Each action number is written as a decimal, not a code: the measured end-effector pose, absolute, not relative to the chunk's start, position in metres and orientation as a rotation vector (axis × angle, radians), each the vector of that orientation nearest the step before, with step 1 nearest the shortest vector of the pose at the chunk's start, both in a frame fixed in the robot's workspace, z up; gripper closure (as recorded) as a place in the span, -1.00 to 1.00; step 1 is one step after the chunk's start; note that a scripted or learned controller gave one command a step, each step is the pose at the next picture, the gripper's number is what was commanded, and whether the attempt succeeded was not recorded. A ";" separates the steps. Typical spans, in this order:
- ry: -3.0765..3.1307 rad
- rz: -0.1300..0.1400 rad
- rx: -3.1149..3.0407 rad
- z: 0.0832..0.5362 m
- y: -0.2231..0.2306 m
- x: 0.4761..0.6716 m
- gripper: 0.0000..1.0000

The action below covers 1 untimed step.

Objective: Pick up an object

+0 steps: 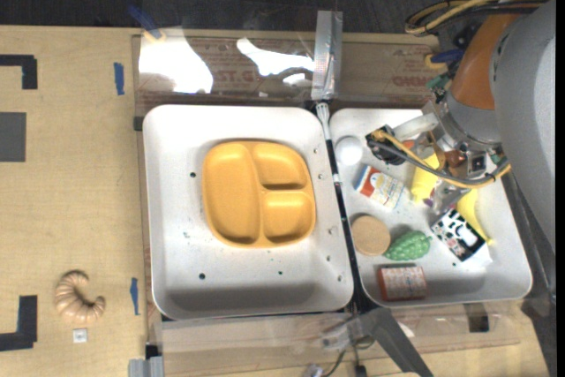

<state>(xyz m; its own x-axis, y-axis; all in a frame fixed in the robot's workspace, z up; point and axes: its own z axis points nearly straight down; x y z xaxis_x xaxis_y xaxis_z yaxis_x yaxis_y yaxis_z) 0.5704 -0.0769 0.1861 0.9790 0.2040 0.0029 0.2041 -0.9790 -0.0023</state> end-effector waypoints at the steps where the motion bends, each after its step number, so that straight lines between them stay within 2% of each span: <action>1: -0.319 0.004 -3.124 0.184 -0.078 0.569 -1.00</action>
